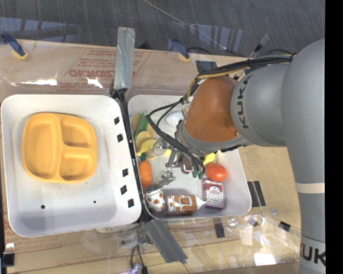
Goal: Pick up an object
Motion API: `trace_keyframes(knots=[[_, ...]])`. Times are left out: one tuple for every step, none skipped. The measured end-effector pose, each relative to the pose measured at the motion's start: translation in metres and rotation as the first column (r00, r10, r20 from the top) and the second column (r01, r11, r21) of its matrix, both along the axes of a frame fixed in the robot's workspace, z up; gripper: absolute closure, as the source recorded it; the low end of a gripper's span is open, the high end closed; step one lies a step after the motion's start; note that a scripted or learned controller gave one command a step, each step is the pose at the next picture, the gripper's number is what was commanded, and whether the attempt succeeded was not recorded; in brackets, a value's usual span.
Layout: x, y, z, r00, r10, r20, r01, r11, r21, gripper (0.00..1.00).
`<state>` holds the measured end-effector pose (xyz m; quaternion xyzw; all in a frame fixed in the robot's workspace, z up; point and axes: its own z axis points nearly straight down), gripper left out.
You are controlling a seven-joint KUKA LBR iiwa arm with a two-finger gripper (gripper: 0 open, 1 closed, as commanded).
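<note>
From above, the arm (263,104) reaches in from three o'clock over the right bin (240,178). Its tool (180,164) hangs low among the items there; whether it is apart or together, I cannot tell, and nothing shows clamped in it. Two white bins sit on the surface. The left bin (23,210) holds one yellow divided tray (59,146). In the right bin lie one tomato (216,172), one carrot (145,173), one small carton (215,194), one brown packet (180,205) and one banana (148,146).

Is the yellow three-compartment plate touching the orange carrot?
Apart. The camera view shows the yellow three-compartment plate in the left white bin and the orange carrot in the right bin.
</note>
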<state>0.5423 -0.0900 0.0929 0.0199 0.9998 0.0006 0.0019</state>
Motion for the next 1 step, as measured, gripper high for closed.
trace_keyframes(knots=[[0.0009, -0.0002, 0.0101, 1.0, 0.004, 0.001, -0.004, 1.0, -0.002, 1.0]])
